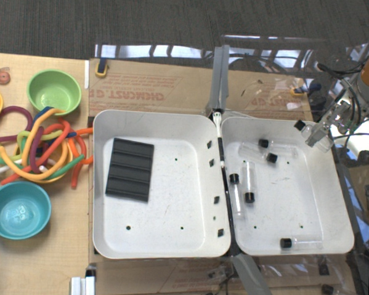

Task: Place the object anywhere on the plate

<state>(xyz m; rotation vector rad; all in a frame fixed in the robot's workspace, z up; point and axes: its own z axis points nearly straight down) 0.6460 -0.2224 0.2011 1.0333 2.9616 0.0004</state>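
A black ridged rectangular plate [130, 169] lies flat in the left part of the left bin [161, 244]. Several clear tubes with black caps lie in the right bin [336, 201]: one upright-lying tube [248, 178] near the middle, another tube [235, 196] along the left wall, one tube [303, 243] by the front wall, and a tube [277, 144] toward the back. My gripper [315, 136] hangs over the right bin's back right corner, above its rim, next to a small black cap [300, 126]. Nothing shows between it and the plate.
Left of the bins, on the wooden bench, sit a green bowl [53, 92], a teal bowl [18, 210] and a tangle of coloured cords [42, 149]. Cardboard [150, 89] lies behind the bins. Cables [352, 122] trail near the arm at the right.
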